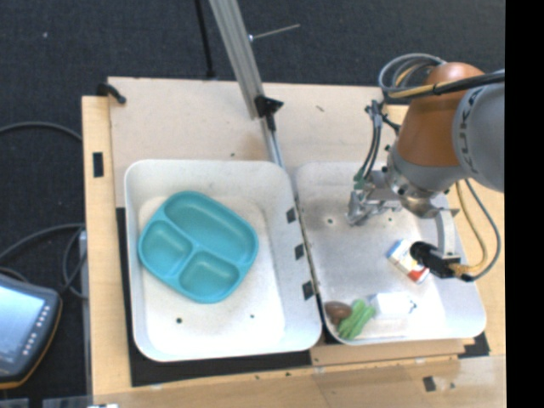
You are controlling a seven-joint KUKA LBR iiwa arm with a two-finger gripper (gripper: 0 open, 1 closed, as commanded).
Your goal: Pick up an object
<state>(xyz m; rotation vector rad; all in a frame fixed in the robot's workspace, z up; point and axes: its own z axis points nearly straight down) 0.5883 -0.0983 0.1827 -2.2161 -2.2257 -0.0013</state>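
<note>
The end effector was seen low over the right bin; its state could not be told. A small white, blue and red box was lying near it, a green object by the front rim.

Arm is showing a rounded grey shell w/ a wide orange band above the wrist, the band looking smooth & glossy. Thin grey & yellowish cables are looping over the top & running down both sides, w/ a black connector hanging off one near the lower end. Gripper is looking like bare grey metal, small & blocky.
</note>
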